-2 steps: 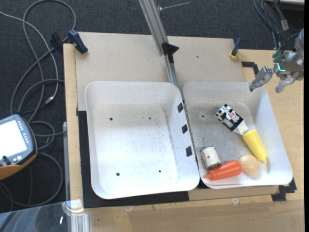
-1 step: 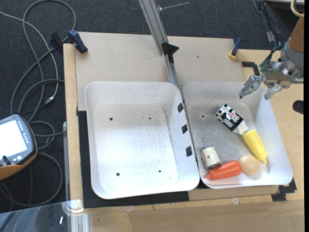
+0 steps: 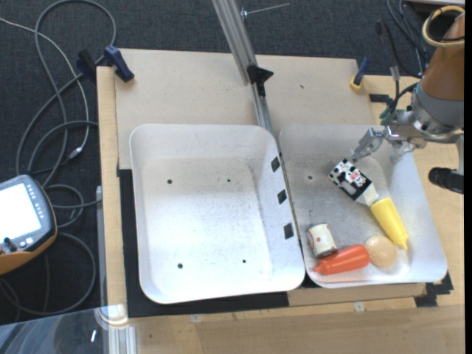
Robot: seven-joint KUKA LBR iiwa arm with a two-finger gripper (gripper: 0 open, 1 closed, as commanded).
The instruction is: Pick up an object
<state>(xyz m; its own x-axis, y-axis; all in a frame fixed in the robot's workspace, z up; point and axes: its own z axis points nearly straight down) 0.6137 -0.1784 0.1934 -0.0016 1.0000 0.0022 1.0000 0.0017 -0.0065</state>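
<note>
Tan bench (image 3: 184, 87), two white bins (image 3: 206, 212) side by side, blue clamp (image 3: 118, 61)

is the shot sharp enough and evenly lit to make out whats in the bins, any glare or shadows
In the camera view the light is soft and even; the white bins look bright but not blown out, shadows are faint. The carrot, yellow item and black-and-white block read clearly; the small can has an unreadable label. The gripper is slightly soft.

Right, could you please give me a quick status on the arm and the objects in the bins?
Gripper open, holding nothing, over right bin far side. Black-and-white block nearest, beside yellow piece. Can, orange carrot, beige ball at near edge.
</note>
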